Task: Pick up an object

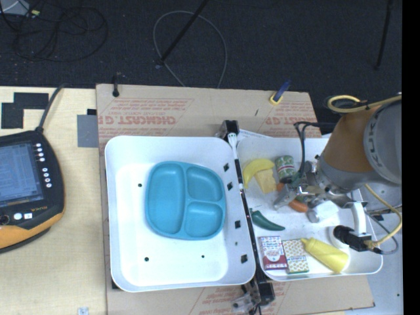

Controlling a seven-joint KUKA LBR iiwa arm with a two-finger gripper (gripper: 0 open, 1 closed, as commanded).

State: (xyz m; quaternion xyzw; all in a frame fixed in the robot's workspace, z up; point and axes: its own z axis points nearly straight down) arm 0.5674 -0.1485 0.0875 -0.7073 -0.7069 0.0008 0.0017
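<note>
You have several things to pick from, all in the right bin (367, 268). A yellow banana (257, 171) lies near its upper left, with a small green can (284, 168) just beside it on the right. Below those, a dark green pepper (266, 220) sits close to the divider between the bins. Along the bin's near edge you see two small printed boxes (282, 254) side by side, and next to them a yellow bottle (326, 253) lying on its side. A small orange piece (298, 206) shows right under the tool.

Your gripper (303, 199) is down inside that right bin, among the banana, the can and the orange piece. You cannot tell from this angle whether it grips anything: the metal parts are tangled in view and blurred.

The arm (357, 149) comes in from the right, its orange band above the wrist over the bin's far right corner.

The left bin (125, 254) holds a blue divided plate (186, 199), lying flat near its middle. Both bins rest on a cardboard sheet (170, 110). At far left, a tablet-like controller (26, 182) lies on the bench.
</note>
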